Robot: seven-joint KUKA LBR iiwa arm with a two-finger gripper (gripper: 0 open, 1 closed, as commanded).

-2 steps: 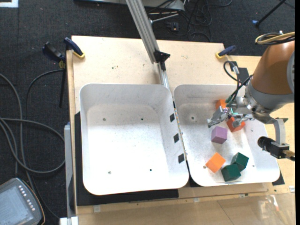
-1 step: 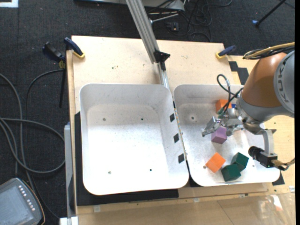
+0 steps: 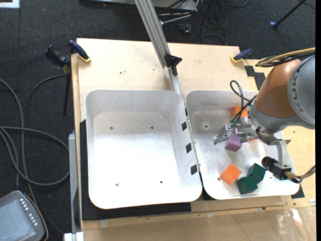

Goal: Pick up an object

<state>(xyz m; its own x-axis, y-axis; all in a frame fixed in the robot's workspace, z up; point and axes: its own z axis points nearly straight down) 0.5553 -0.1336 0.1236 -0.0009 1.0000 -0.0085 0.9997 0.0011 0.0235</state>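
The gripper (image 3: 231, 136) is in the right part of the frame, low over the right bin (image 3: 210, 102), and its metal fingers (image 3: 221, 136) stand around the top of a purple block (image 3: 232, 144). The block seems to sit between them, but I cannot tell for sure if they already press on it or are a little apart from it.

From large to small: the left bin (image 3: 133, 144) takes the middle of the frame. The right bin holds all the objects. The grey arm (image 3: 293, 97) with its orange band comes in from the right edge. Below the gripper, at lower right, lie an orange cube (image 3: 230, 174) and two dark green blocks (image 3: 252, 178) that touch each other. A small orange piece (image 3: 239, 113) shows just above the gripper.

To do this step well, I think the fingers should close on two flat opposite faces of the purple block, centred, before any lift. The lift should go straight up and slowly, because a corner grasp could let the block turn and slip out.
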